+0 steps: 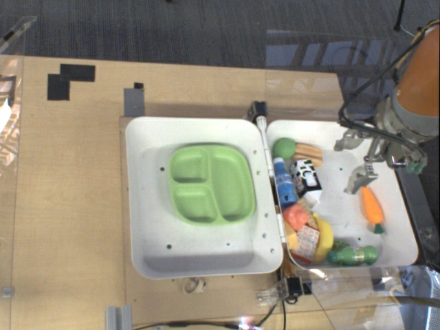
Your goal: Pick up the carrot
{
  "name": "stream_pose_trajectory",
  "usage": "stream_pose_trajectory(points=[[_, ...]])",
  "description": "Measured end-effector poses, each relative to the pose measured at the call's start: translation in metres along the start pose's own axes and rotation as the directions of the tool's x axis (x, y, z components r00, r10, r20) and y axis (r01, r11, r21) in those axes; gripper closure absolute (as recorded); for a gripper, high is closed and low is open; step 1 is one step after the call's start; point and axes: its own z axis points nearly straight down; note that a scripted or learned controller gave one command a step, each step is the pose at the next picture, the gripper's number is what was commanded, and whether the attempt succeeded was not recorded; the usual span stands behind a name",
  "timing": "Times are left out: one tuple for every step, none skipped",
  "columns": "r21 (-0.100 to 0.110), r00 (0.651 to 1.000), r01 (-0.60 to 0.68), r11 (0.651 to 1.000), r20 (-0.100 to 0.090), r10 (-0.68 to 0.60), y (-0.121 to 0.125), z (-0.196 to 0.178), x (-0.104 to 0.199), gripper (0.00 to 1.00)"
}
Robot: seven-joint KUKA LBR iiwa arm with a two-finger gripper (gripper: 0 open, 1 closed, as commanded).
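The carrot, orange with a small green top, lies near the right wall of the right bin, its green end pointing toward the front. My gripper hangs over the bin's back right part, just left of and behind the carrot. Its two silver fingers stand apart with nothing between them. The lower finger ends a short way from the carrot's orange tip and does not touch it.
Along the right bin's left side lie a green ball, a blue bottle, a black-and-white box, a pink piece and a banana. A green cucumber lies at the front. The left bin holds a green divided plate.
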Motion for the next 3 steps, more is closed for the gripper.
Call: stream_pose_trajectory(points=[[-0.001,0.987,0.159,0.987,-0.006,-0.159,-0.066,0.094,-0.005,0.00],[-0.002,0.945,0.326,0.945,-0.003,-0.326,-0.089,0.161,-0.002,0.00],[0.004,0.809,0.588,0.809,0.004,-0.588,-0.088,0.171,0.041,0.00]])
